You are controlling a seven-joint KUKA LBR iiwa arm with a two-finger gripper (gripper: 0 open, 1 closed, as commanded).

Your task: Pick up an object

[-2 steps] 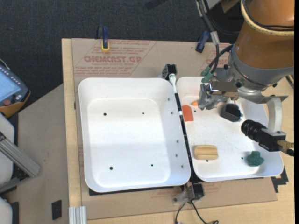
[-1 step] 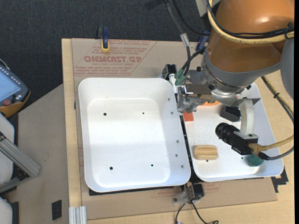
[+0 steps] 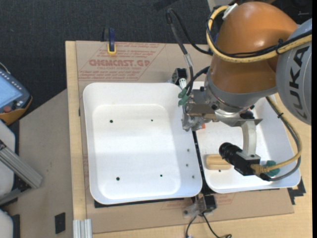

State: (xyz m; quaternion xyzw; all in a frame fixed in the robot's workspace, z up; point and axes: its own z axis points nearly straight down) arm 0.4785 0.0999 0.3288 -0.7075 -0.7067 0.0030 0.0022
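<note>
**Arm leaning over the right bin**

The gripper is hovering at that bin's inner edge, can't tell if it's apart or together. A wooden block is lying in the same bin. Printed cardboard is covering the bench, with dark carpet showing behind it.

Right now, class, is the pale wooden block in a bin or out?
In: the pale wooden block lies on the right bin's floor, near its left wall.

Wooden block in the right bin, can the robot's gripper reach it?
Probably yes. The wooden block lies in the right bin, and the gripper hangs close by, over that bin's left rim. No other thing sits between them.
</note>
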